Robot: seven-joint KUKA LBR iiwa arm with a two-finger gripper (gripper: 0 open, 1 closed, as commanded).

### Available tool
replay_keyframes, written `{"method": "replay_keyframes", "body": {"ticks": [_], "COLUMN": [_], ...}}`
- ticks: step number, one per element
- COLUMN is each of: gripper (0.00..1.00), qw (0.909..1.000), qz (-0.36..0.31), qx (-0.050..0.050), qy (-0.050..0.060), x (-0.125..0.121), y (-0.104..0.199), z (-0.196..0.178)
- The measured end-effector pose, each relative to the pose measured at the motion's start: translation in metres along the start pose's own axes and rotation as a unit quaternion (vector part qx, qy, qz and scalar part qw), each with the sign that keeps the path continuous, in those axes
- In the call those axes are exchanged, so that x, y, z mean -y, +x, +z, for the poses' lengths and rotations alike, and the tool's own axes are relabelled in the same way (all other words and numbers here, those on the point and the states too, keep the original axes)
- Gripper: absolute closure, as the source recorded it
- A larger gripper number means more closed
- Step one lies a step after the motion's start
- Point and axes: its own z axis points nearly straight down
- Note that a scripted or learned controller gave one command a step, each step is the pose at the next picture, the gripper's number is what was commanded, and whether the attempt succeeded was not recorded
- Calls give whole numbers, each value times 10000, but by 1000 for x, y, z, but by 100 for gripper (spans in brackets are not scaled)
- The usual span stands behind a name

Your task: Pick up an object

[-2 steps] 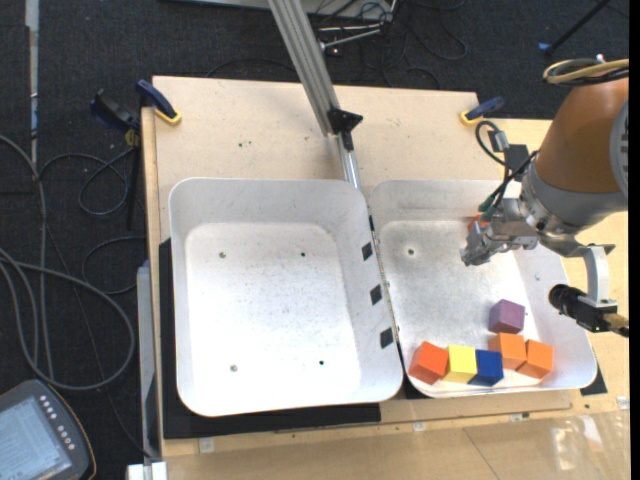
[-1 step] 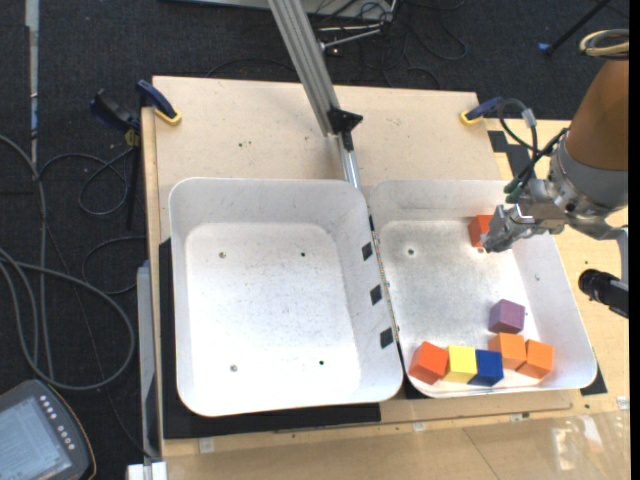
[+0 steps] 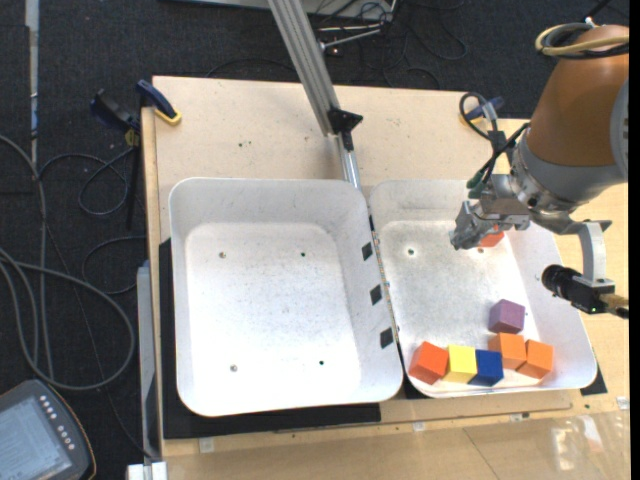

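Note:
My gripper [image 3: 468, 234] hangs over the upper middle of the right bin [image 3: 425, 203], under the arm's orange band. A small red-orange piece [image 3: 491, 238] peeks out just right of the gripper; whether it is held or lies on the bin floor is unclear. A purple block [image 3: 507, 316] sits lower right in the same bin. Along the bin's front edge lie an orange block [image 3: 430, 361], a yellow block [image 3: 462, 361], a blue block [image 3: 489, 368] and two more orange blocks [image 3: 526, 354].
The left bin [image 3: 190, 268] lies beside the right one, with black clips on the shared rim [image 3: 376, 293]. A metal pole [image 3: 305, 53] slants in from the top to the bins' junction. Clamps sit at the bench's back corners [image 3: 160, 103].

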Motion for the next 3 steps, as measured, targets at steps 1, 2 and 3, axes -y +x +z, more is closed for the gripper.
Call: {"method": "replay_keyframes", "body": {"ticks": [1, 2, 3], "gripper": [100, 100, 100], "qw": [10000, 10000, 10000], "qz": [-5, -2, 0], "qx": [-1, -3, -2], "qy": [8, 32, 15], "x": [-16, -18, -30], "y": [59, 110, 164], "z": [11, 33, 46]}}
